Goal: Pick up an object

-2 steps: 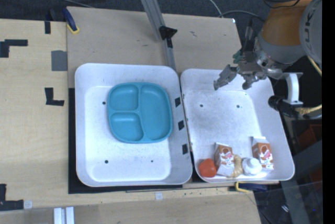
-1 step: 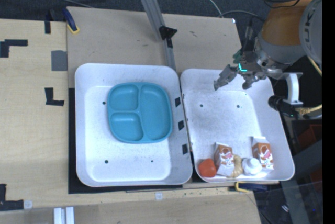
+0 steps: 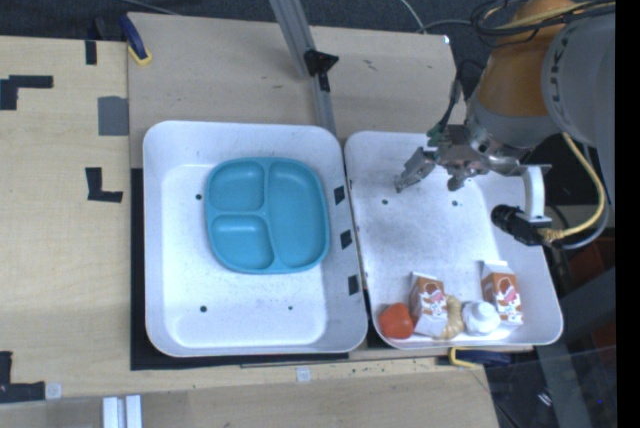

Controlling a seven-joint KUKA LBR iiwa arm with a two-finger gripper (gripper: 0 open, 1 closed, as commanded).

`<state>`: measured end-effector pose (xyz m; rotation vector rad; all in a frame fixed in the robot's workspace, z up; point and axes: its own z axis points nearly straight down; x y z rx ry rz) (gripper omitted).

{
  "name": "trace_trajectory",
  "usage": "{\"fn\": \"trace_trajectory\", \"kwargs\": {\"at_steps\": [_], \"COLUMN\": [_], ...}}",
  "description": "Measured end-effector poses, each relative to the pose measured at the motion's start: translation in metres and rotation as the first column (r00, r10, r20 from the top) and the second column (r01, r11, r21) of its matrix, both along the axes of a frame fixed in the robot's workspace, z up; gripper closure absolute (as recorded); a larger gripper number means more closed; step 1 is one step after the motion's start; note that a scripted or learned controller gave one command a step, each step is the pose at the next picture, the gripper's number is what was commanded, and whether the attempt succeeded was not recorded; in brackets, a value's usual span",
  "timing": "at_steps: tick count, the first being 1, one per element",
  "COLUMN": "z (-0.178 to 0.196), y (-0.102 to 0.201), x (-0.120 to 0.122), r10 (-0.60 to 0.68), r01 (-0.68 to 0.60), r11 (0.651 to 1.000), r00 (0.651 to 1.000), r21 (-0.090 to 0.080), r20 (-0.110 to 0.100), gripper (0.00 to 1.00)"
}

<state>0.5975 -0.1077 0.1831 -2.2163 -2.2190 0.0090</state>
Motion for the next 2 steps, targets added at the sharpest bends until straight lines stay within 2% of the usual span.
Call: {"fn": "trace_trajectory", "kwargs": {"at_steps": [1, 2], "z": [-0.063, -0.095], "y": [0.002, 0.002], "x": [-0.009, -0.009], "r10": [0.0, 0.0], "r01": [0.0, 0.0], "r11": [1.0, 1.0], "r00": [1.0, 1.0], "r21": [0.001, -0.001], "r20": [-0.001, 0.007], "gripper": [0.0, 0.0]}}
